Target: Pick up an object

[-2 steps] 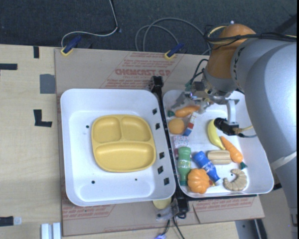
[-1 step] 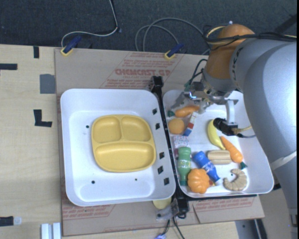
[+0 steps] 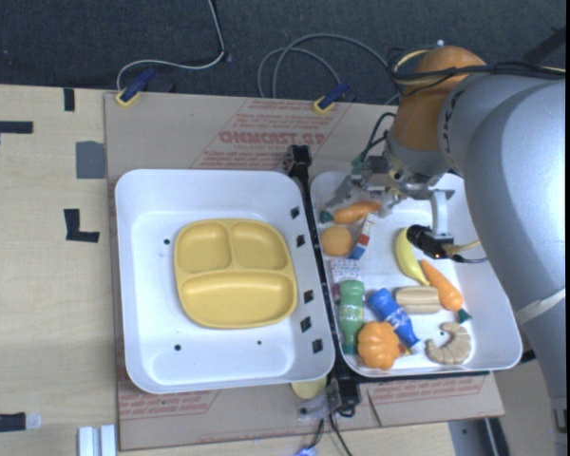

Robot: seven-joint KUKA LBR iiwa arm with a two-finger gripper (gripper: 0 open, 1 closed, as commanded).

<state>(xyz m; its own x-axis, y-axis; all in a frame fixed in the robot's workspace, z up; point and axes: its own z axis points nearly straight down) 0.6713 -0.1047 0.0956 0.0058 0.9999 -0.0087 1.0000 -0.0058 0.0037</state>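
The banana (image 3: 408,257) lies in the right bin (image 3: 501,323), a little above that bin's middle in the view, and serves as the marker for everything else.

The end effector (image 3: 366,196) hangs up and to the left of the banana, near the bin's far left corner. It sits low over an orange roll (image 3: 355,214). Whether it is spread or pressed together cannot be told, nor whether it touches the roll. The arm (image 3: 513,160) fills the space right of the banana.

- The orange roll lies left of the banana and slightly above it, right under the end effector.
- A tube (image 3: 361,242) is just left of the banana, below the roll.
- An orange ball (image 3: 335,242) is further left, by the bin wall.
- A carrot (image 3: 443,287) is just down and to the right of the banana, nearly touching its tip.
- A bun (image 3: 417,298) is right below the banana.
- A blue bottle (image 3: 393,315) is below the banana and a little left of it, beside the bun.
- A green bottle (image 3: 350,304) is down and to the left of the banana.
- A pumpkin (image 3: 378,345) is well below the banana, near the front wall.
- A shrimp (image 3: 449,344) is below the banana and to the right.

A yellow plate (image 3: 236,274) lies in the left bin (image 3: 133,255), well to the left of the banana. Both bins sit on cardboard (image 3: 256,131) on the worktop (image 3: 38,255).
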